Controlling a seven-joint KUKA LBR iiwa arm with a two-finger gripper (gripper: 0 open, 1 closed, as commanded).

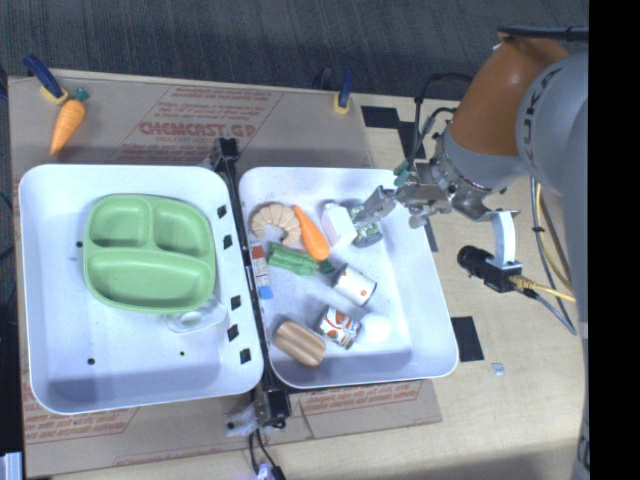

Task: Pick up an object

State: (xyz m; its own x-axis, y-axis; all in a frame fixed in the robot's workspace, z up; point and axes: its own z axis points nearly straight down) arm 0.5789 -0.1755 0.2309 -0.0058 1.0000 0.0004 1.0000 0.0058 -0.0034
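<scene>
Glossy white plastic bins (420,298), brown cardboard (200,118) beneath

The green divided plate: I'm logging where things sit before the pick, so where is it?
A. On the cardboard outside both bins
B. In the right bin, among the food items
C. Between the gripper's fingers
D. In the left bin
D: the green divided plate lies flat on the floor of the left bin, while the gripper is over the right bin, far from it.

Grey arm (560,98), rounded orange band, dark cables at the wrist, metal gripper (372,216)
</scene>
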